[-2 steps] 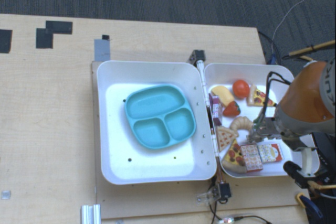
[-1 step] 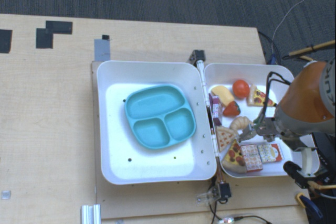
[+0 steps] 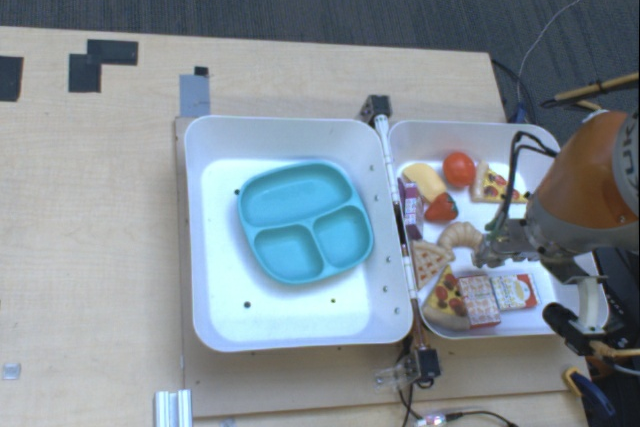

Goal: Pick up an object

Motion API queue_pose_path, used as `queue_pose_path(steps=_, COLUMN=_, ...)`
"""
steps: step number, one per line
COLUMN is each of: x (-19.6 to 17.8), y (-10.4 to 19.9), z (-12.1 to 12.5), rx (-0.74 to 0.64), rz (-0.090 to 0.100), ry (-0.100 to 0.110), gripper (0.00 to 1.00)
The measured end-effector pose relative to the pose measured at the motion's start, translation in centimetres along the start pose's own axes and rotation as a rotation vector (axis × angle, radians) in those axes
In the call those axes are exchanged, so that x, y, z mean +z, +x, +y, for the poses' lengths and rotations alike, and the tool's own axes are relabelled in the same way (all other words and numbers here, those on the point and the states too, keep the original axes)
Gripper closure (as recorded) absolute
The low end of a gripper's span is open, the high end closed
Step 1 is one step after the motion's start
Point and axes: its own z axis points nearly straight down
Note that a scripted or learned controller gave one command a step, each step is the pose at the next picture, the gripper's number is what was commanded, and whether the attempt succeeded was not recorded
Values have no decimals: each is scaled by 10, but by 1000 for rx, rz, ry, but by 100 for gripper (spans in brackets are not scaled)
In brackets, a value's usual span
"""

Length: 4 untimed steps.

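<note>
the bench is pale wood-grain board, wide and bare on the left. the left bin, smooth white with rounded corners, holds a glossy teal three-compartment plate with free margin all round. the right bin is crowded: banana, tomato, croissant, pizza slices, printed packets. the tool sits beside the croissant; open or clenched cannot be told.

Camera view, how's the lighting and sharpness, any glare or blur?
Camera view: even, soft lighting; the white left bin looks bright with mild glare around the blue plate, shadows faint. Overall slightly soft; the toy food in the right bin lacks fine detail, and the arm over it looks blurred.
</note>
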Motion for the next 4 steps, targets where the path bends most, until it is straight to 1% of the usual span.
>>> queue_pose_path(steps=1, x=0, y=0, z=0, rx=0, rz=0, ry=0, gripper=0)
queue_pose_path(steps=2, x=-11, y=1, z=2, rx=-1, rz=1, ry=-3, gripper=100)
queue_pose_path(steps=3, x=-11, y=1, z=2, rx=-2, rz=1, ry=-3, gripper=0)
queue_pose_path(steps=4, x=18, y=38, z=-2, rx=8, rz=-7, ry=1, gripper=0)
